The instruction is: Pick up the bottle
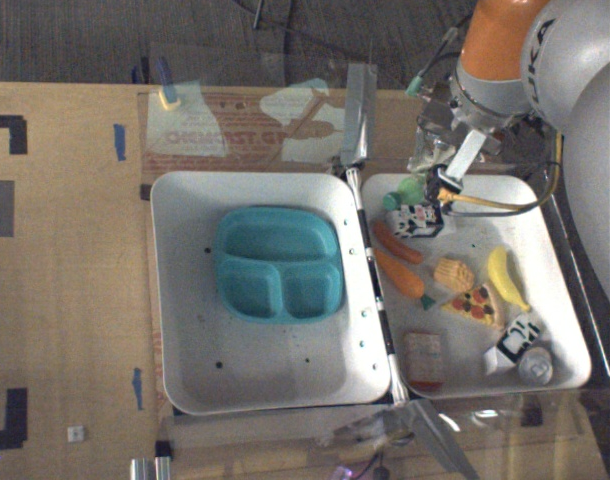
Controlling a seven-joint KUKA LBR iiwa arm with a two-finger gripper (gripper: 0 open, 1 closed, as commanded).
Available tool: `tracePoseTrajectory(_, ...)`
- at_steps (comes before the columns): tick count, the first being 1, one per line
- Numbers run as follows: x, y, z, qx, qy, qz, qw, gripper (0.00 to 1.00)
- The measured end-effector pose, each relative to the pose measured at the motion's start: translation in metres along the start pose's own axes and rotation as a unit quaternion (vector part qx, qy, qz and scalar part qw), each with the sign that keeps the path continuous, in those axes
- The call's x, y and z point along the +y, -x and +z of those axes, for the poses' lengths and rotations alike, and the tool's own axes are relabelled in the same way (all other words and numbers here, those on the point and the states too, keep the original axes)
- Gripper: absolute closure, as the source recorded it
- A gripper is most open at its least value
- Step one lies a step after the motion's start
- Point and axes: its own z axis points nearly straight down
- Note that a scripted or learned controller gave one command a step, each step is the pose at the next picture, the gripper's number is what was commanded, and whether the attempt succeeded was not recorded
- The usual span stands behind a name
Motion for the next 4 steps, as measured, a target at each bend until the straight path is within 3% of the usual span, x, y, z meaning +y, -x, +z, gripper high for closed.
tracePoseTrajectory(1,-0.023,-0.049,-0.006,0.000,-0.001,0.131,0.9913,1.00)
tracePoseTrajectory(2,-0.054,-0.074,-0.008,-0.002,-0.003,0.280,0.9599,1.00)
tracePoseTrajectory(3,-0.044,-0.032,0.026,-0.001,-0.002,0.450,0.8932,1.00)
tracePoseTrajectory(4,-0.129,-0.079,-0.005,-0.001,-0.002,0.441,0.8976,1.00)
